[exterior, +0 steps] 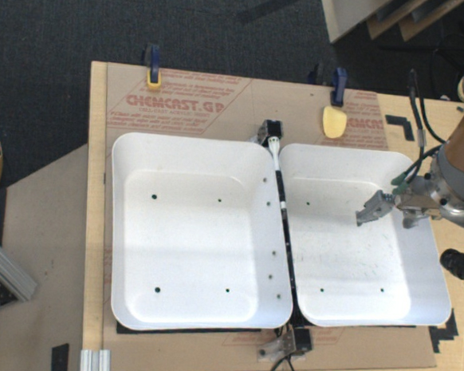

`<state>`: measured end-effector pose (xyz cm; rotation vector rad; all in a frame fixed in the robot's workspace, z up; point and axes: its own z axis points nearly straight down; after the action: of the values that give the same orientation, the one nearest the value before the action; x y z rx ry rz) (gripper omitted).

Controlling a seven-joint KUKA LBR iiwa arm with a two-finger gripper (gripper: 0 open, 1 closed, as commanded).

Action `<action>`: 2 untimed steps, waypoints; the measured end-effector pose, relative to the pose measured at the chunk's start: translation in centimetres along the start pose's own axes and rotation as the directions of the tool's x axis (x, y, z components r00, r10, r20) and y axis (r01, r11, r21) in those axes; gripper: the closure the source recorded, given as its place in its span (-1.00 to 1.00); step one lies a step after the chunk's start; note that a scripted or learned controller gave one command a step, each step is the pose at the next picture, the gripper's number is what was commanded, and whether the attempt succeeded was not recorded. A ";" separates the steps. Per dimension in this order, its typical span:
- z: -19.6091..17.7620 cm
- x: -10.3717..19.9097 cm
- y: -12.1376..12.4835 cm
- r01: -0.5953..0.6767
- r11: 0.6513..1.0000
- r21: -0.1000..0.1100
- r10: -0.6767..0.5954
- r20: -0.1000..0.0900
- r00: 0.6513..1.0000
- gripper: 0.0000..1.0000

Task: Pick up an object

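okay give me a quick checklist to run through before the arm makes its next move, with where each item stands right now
1. Gripper over a bin: ok, it hangs above the right bin.
2. Something to pick under the gripper: not ok, only bare white floor with small dark dots there.
3. Something to pick in the left bin: not ok, same bare floor.
4. Load in the gripper: cannot tell, too small and blurred.
5. Bins seated: ok, side by side on the board, clamps at its far edge.
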<state>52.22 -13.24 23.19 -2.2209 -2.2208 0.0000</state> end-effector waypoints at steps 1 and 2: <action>-1.1 0.0 0.1 0.001 1.000 -0.003 -0.001 0.001 1.000 1.00; -10.5 -3.1 2.6 0.000 1.000 -0.015 0.000 0.007 1.000 1.00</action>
<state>54.80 -16.35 33.72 -2.2313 -2.2318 -0.0087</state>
